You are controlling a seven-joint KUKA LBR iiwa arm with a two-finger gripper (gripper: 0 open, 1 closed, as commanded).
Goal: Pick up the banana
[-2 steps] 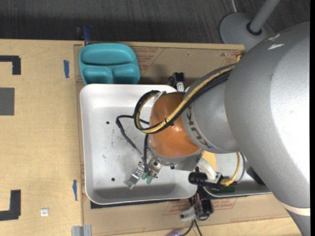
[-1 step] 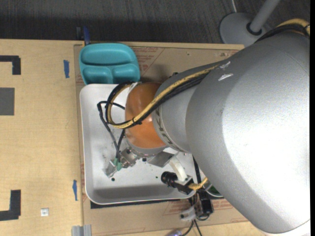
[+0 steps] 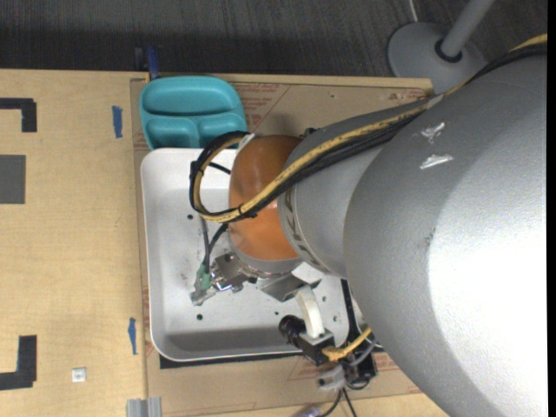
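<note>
Reaching down into the white bin (image 3: 165,259) after the banana; arm (image 3: 417,207) blocking the gripper; grip state unclear.

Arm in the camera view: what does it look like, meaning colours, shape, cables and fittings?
The arm is a thick, rounded grey tube with a glossy orange band above the wrist. A yellow-and-black cable runs along its casing and loops out in front of the band. Below the band sit silver metal fittings with thin wires and a small green part. A white and black bracket hangs near the lower edge.
</note>
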